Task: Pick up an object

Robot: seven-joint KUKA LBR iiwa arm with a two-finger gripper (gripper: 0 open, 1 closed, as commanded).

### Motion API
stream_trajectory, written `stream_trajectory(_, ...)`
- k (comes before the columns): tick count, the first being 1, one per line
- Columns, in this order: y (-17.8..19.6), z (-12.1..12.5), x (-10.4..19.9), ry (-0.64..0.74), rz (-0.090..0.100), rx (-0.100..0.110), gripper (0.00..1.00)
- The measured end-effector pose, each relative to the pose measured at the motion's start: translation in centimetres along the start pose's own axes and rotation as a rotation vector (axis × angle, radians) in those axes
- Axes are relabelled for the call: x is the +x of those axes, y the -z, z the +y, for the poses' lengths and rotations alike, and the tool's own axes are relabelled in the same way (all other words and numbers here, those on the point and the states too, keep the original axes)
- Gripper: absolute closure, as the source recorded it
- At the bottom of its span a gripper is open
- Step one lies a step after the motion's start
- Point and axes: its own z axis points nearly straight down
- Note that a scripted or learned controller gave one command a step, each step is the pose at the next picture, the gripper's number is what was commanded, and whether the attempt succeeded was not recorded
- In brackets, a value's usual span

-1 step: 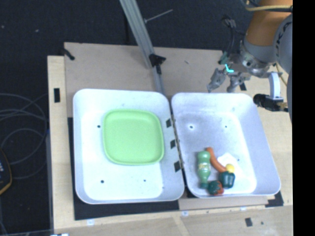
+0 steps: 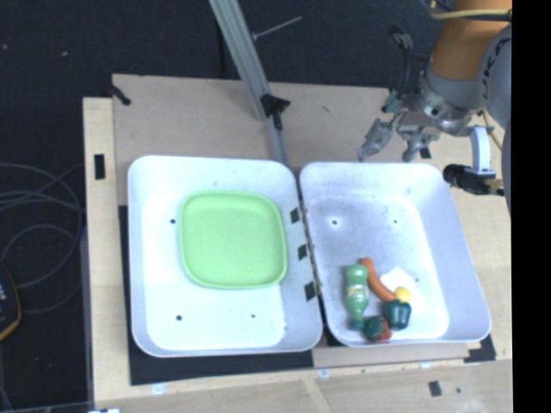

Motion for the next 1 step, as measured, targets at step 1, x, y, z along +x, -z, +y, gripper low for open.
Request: stream_trajectory(1,-4.42,-0.67,0.2,0.0,-0.001,0.004,0.0)
